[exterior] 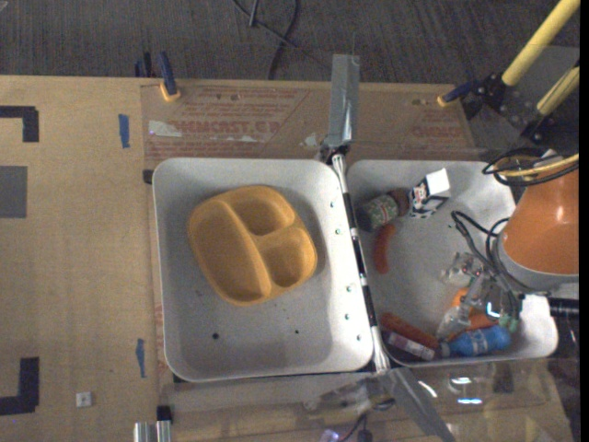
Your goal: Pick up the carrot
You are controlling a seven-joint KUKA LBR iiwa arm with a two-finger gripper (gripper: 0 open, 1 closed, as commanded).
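1. You had two white bins side by side on the worktop (74,274): left bin (184,339), right bin (414,284).
2. Left bin held a yellow sectioned plate (252,243), sitting toward the upper middle, three compartments facing up.
3. Arm (545,228) came in from the right, its orange band over the right bin's right edge.
4. Claw (474,304) was down in the lower right of the right bin, among clear and shiny clutter. You couldn't tell from this view whether it was open or closed, or whether anything sat in it.
5. Carrot (467,313): the orange bits right at the claw looked like it, partly hidden by the claw hardware. Contact can't be confirmed.
6. A blue item (479,342) lay just below the claw, near the bin's lower wall.
7. A red-brown sausage-like piece (408,330) lay along the lower left of the right bin, with a dark packet just beneath it.
8. A red chili-shaped piece (382,247) lay near the right bin's left wall, pointing roughly up-down.
9. A dark bottle with a green label (382,209) lay tilted in the upper left of that bin; a small white carton (430,191) sat just to its right.
10. Cardboard sheet (230,122) was taped behind the bins.
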